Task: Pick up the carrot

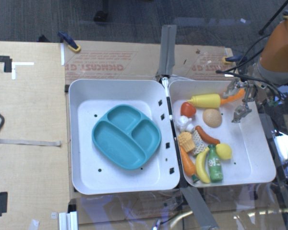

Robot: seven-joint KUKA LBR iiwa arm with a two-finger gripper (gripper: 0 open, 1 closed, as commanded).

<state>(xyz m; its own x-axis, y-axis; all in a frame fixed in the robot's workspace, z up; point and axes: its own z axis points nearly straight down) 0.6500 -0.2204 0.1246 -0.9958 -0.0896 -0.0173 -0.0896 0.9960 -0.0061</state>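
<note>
carrot point(233, 96) sits between the fingers point(243, 110), gripped above the right bin point(259, 162).

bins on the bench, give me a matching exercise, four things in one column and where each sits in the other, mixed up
Things:
1. teal divided plate
2. green bottle
3. yellow mustard bottle
4. banana

Places:
A. near the front of the right bin, right of the banana
B. alone in the left bin
C. near the back of the right bin, above the red tomato
D. front of the right bin, between the carrot and the green bottle

Pairs: 1-B, 2-A, 3-C, 4-D
</note>
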